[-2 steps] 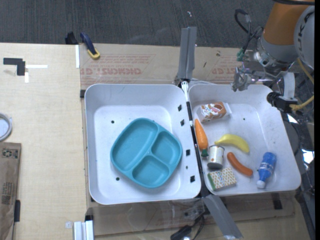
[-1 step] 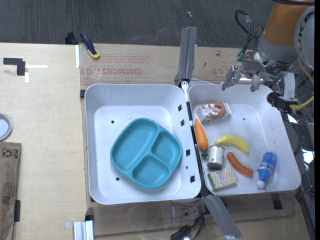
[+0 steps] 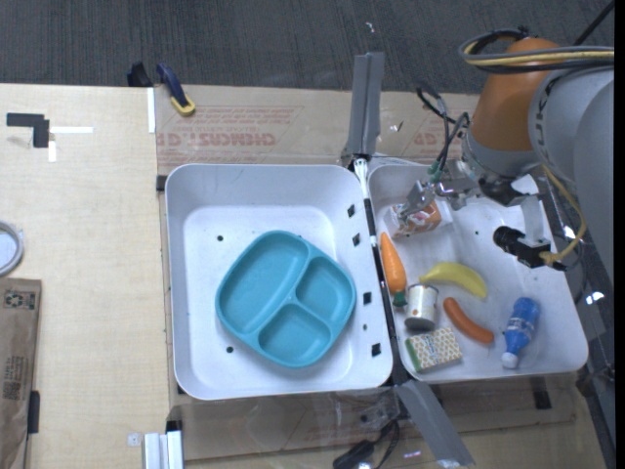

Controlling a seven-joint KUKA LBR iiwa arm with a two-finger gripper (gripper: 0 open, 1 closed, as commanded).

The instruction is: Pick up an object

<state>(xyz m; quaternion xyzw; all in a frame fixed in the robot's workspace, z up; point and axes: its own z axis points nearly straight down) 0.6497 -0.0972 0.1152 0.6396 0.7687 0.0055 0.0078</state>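
My gripper (image 3: 426,196) reaches down into the far left part of the right bin (image 3: 557,360), just above a small red and white packet (image 3: 423,221); whether it touches the packet I cannot tell. Nearer the front of that bin lie an orange carrot (image 3: 393,262), a yellow banana (image 3: 458,277), a small metal can (image 3: 422,303), a red sausage (image 3: 470,321), a blue bottle (image 3: 520,328) and a green-edged patterned block (image 3: 434,349).
The left bin (image 3: 195,203) holds a blue divided plate (image 3: 285,297). A grey post (image 3: 365,106) rises behind the wall between the bins. A blue and yellow clamp (image 3: 176,91) and a tape roll (image 3: 6,250) lie on the bench to the left.
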